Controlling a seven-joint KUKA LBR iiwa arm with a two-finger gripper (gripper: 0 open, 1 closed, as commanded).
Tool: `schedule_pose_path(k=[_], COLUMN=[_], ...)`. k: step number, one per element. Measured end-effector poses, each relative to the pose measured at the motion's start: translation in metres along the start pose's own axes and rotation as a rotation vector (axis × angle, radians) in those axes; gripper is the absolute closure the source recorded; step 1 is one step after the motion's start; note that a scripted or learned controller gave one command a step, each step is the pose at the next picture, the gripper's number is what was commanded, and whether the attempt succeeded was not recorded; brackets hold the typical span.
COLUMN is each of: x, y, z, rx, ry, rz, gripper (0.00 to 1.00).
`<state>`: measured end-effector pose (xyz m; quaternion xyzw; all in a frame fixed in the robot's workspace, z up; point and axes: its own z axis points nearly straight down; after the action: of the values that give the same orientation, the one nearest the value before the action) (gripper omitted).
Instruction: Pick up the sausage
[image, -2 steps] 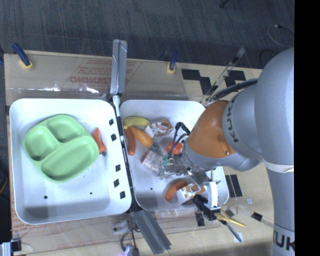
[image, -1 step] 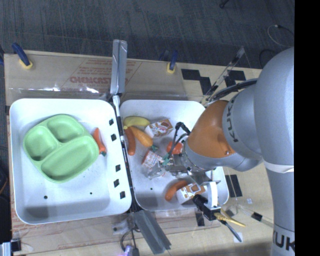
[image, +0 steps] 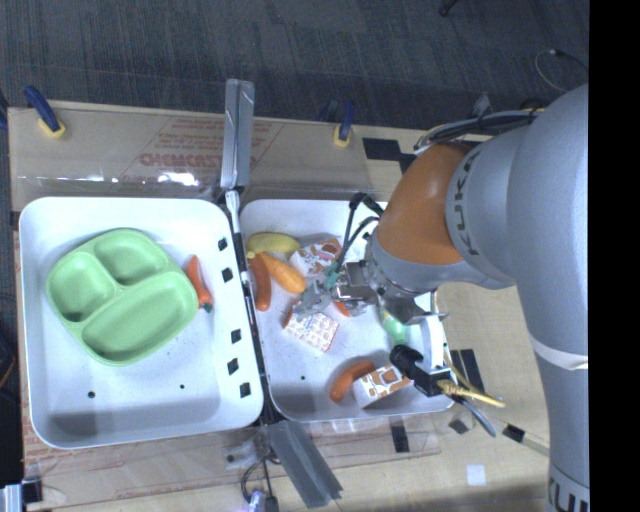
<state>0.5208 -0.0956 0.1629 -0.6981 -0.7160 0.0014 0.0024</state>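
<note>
While the arm hangs low over the right bin, we judge the task to be in its approach step: the gripper sits near the bin's middle, above a checked red-and-white packet, and nothing is seen between its fingers, so no grasp has been made. We cannot tell from this view whether the gripper is released or clenched, because the wrist body and the clutter beneath it mask the tips. We take the sausage to be the reddish-brown curved piece lying near the front wall of the right bin, just beside a small orange-and-white carton; it is apart from the gripper, closer to the camera. The next move, in our judgement, calls for a shift toward that front wall, an alignment of the gripper across the sausage's short axis, and a descent that clears the carton touching its end. We count two white bins, the left bin being the other. We count one green divided plate and one small orange-red piece in the left bin. In the right bin we count one yellow piece, two orange carrot-like pieces, one round red-and-white item, one packet, one carton, one sausage and one green object partly hidden by the arm.
</note>
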Motion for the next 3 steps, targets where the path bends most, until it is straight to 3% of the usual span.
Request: schedule_pose_path(k=[1,2,3], x=[-0.075,-0.03,-0.057], y=[0.005,0.017,-0.041], z=[0.069,0.068,0.068], rx=[-0.002,-0.01,-0.015], ry=[0.007,0.0,0.002], rz=[0.31,0.377,0.345], gripper=[0.0,0.0,0.0])
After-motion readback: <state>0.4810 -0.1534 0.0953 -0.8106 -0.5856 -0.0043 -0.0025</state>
